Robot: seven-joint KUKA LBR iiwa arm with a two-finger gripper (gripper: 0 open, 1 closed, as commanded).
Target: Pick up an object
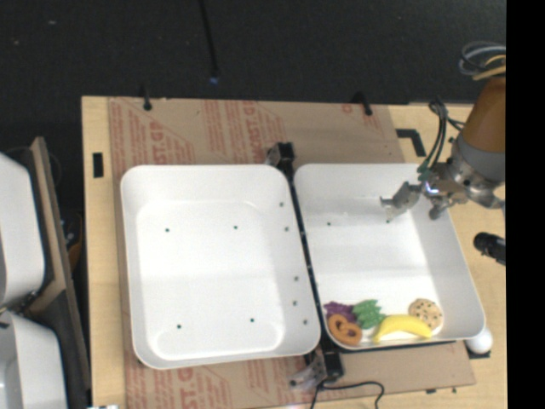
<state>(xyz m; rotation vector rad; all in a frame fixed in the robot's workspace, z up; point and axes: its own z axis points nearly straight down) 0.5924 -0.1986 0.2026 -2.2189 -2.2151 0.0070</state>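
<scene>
Right bin (443,254): banana (400,328), cookie (426,313), grapes (339,311), green leafy piece (369,312), orange donut (345,331) along near wall. Gripper (415,201) over its far end, fingers spread, nothing between them

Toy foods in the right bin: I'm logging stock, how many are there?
4, along the near wall of the right bin: grapes, donut, green leafy piece, banana, cookie. Correction: 5. More may hide beneath.

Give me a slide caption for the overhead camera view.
Arm's claw hovers over the right bin, far from the banana, cookie and other toy food along its near edge.
</scene>
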